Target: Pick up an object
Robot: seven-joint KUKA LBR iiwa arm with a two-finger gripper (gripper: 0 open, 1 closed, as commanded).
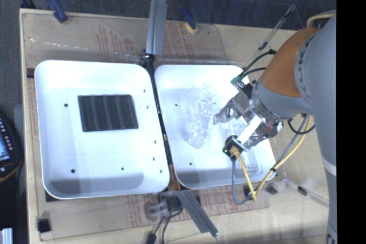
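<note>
- Nearest the camera: the wooden bench (297, 220) bears cables and a grey bracket at its front edge, just below the seam between the two bins.
- Right bin (171, 123): my gripper (229, 131) hangs low over the right half of this white bin, the wrist with its orange band behind it, a yellow cable looping down toward the bin's near rim.
- State of my tool: I cannot tell whether it is released or clenched; the wrist hardware hides the tip, and I see nothing between it that I could call held.
- Task object: a clear plastic bottle (200, 117) lies in the middle of the right bin, just beside my gripper on the camera's left. Whether they touch I cannot tell.
- Handling, as I judge it: the bottle looks empty, hence light, thin-walled and yielding. Its smooth, rounded wall is likely slippery and may roll or squirt out under a pinch. It should crumple rather than break.
- Where to take hold: I would close across the body at mid-length, square to its long axis, which runs roughly near to far. Its outline is faint against the white floor, so the ends are hard to place.
- Left bin (51, 123): a dark ribbed rectangular panel (107, 112) lies flat at its centre, well apart from my tool.
- Farthest: blue clamps (57, 8) on the bench's rear edge.
</note>
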